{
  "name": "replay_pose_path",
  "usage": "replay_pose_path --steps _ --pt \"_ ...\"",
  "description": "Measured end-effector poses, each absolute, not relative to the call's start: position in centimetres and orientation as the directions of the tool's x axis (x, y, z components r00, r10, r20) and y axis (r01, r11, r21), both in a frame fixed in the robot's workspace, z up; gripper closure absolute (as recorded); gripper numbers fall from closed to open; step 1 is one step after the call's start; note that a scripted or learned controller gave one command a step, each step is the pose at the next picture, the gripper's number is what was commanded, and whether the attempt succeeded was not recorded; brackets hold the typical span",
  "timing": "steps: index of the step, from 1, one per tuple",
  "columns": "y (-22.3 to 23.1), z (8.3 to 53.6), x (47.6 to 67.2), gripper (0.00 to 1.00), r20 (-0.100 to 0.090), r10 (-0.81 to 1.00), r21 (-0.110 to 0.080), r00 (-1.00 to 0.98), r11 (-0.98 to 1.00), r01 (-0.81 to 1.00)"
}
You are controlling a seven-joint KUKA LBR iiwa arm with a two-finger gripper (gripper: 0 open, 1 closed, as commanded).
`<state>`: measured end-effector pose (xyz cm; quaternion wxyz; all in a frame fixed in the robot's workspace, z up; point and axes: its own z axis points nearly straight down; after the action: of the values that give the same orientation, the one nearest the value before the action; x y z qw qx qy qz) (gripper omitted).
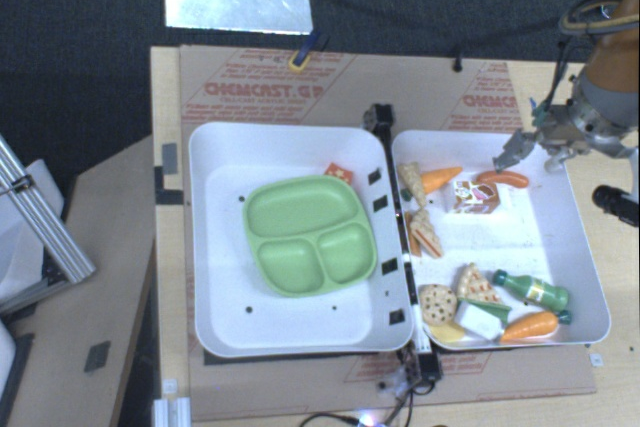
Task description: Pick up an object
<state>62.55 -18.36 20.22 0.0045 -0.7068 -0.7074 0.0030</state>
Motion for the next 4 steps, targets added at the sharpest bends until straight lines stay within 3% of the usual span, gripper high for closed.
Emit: replay_pose_path --steps 1,3,4 --pt "-18.3 21.0 62.8 0.0 0.0 1.0 0.002 -0.003 0.003 1.0" --pt "-18.9 11.7 63.9 0.0 -0.001 1.0 0.001 -0.002 0.002 1.0" --pt "-18.9 10.9 64.6 0.0 -0.005 1.0 0.024 -0.006 0.006 1.0"
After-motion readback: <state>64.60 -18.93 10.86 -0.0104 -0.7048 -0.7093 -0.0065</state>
